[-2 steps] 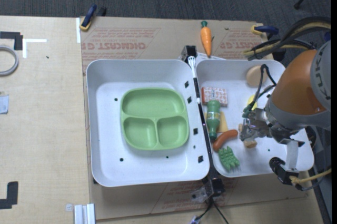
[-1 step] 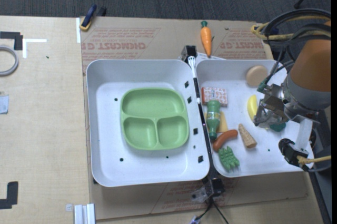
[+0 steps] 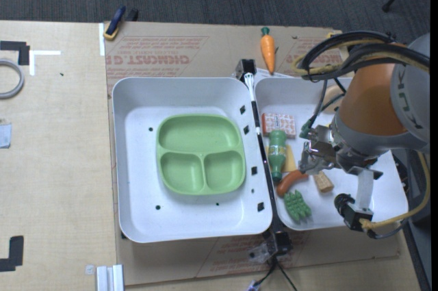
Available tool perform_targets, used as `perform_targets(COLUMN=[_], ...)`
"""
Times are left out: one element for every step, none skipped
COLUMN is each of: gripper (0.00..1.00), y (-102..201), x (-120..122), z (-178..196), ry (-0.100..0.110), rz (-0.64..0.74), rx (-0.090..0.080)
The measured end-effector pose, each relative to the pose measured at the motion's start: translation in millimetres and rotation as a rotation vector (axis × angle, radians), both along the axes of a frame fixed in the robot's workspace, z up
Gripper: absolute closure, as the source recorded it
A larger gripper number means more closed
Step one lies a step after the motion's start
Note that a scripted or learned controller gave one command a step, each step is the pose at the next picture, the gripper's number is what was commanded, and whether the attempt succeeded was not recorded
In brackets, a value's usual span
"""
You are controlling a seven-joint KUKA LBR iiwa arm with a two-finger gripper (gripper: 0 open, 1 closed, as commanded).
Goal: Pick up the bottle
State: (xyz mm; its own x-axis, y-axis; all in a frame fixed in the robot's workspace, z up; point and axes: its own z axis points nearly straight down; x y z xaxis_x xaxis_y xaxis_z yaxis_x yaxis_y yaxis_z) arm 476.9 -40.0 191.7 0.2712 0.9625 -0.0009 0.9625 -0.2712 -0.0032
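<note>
Grey KUKA arm (image 3: 383, 105) at right of frame over the right-hand white bin (image 3: 393, 197), its gripper (image 3: 311, 158) (finger state not discernible) just right of the green bottle (image 3: 276, 153) lying along the bin's left wall; best approach: centre over the bottle's body, avoiding the sausage (image 3: 292, 181).

the green bottle (image 3: 276, 152) lies tight against the right bin's left wall (image 3: 262, 146), so that side has no room. a red and white packet (image 3: 278, 122) sits just above it and a sausage (image 3: 292, 181) and a spiky green toy (image 3: 297, 206) crowd below. the gripper (image 3: 311, 158) hangs just to its right. the left bin (image 3: 130, 166) has wide bare floor around the green tray (image 3: 201, 154)
</note>
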Motion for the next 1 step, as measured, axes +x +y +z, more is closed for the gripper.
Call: perform_targets(gripper=[1.00], y=[81.9], x=[0.2], z=[0.1], ry=[-0.001], rz=[0.051], rx=[-0.001])
